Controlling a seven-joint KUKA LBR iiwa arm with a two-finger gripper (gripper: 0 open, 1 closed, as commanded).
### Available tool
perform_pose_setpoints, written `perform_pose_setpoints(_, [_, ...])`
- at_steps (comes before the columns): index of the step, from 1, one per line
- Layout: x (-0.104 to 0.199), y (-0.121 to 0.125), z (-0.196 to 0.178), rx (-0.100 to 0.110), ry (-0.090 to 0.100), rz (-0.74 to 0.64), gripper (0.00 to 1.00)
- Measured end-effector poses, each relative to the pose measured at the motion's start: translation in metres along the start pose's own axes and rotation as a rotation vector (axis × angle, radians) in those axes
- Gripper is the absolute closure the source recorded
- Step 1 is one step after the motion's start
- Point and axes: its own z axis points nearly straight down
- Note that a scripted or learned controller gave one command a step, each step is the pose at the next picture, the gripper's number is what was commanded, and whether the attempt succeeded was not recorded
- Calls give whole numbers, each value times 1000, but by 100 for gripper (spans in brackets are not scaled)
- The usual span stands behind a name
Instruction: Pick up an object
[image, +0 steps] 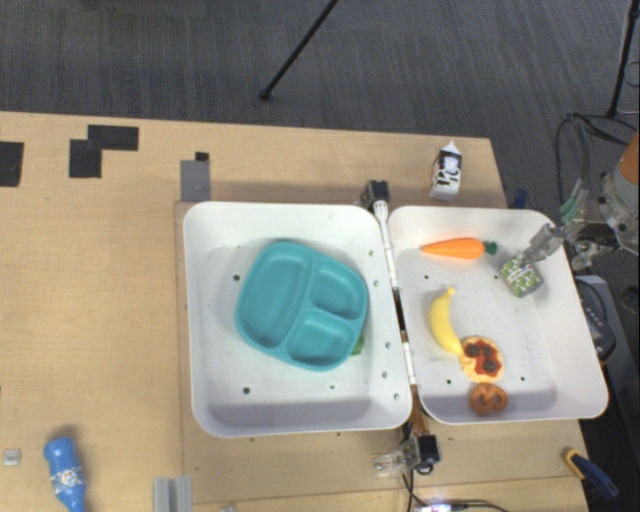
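My gripper (536, 257) reaches in from the right over the back right part of the right bin (560, 395). Its tip sits right at a small green-and-white speckled object (522, 278) lying near the bin's right wall. I cannot see whether that object is gripped or just lies beneath the tip. In the same bin are an orange carrot (452, 249) at the back, a yellow banana (444, 322) in the middle, a red-and-dark round piece (481, 357) by the banana's lower end, and a brown round item (488, 399) at the front.
The left bin (215, 400) holds a teal divided plate (303, 304) lying tilted. A small black-and-white bottle (449, 170) stands on the bench behind the right bin. A blue object (65, 472) lies on the bench at the front left.
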Motion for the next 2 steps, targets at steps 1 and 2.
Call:
perform_pose_setpoints(1, [-3, 15, 129, -2, 0, -74, 0])
perform_pose_setpoints(2, [-4, 49, 139, -2, -1, -369, 0])
